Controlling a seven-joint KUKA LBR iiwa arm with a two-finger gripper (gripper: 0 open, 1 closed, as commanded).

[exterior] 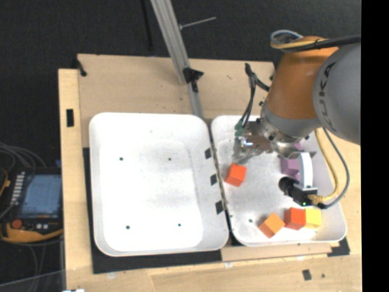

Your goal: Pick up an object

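The arm comes in from the upper right of the frame and bends down over the right bin. Its gripper hangs low at the upper left part of that bin, close to the wall shared with the left bin. I cannot tell from here whether it is released or clenched; the tips are too small and blurred against the white floor.

An orange cube sits just below the gripper, near the left wall of the right bin, tilted so one corner points down. Whether the gripper touches it I cannot tell.

Along the bottom of the right bin lie three more blocks close together: an orange block, a red block and a yellow block, the red one touching the yellow. A purple block shows partly under the wrist, towards the bin's right side.

A slanted metal rail runs from the top of the frame down to the bins' upper edge.
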